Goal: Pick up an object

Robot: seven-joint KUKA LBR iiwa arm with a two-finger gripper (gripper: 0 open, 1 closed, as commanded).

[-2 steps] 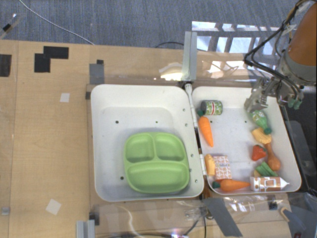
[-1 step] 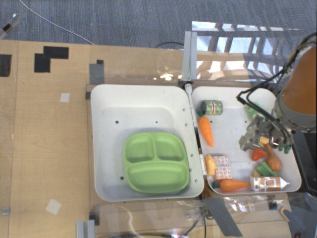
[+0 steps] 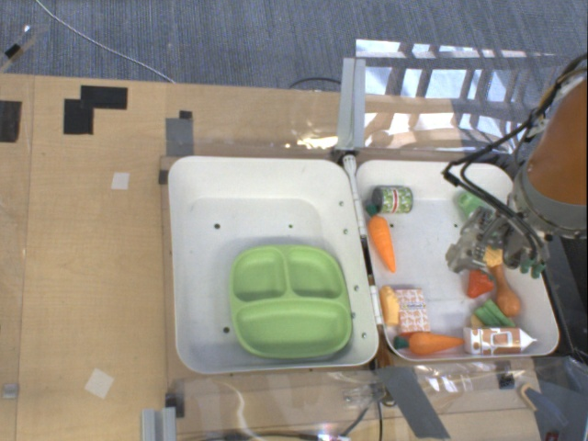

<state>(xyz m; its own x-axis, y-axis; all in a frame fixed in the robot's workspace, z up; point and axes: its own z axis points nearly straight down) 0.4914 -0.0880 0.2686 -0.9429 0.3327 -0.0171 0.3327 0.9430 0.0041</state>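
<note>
Two white bins share the bench; in the right bin a carrot lies upright in frame, tip downward. Gripper hovers at frame right, its opening unclear.

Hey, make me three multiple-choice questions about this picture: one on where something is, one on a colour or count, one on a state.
1. Where does the divided plate lie?
A. left bin
B. right bin
C. on the bench

2. What colour is that plate?
A. red
B. green
C. blue

3. How does the small can rest?
A. upright
B. on its side
C. on the plate

Answers: 1 A, it sits inside the left bin. 2 B, it is light green. 3 B, it lies lengthwise on the floor of the right bin, near the far wall.
</note>
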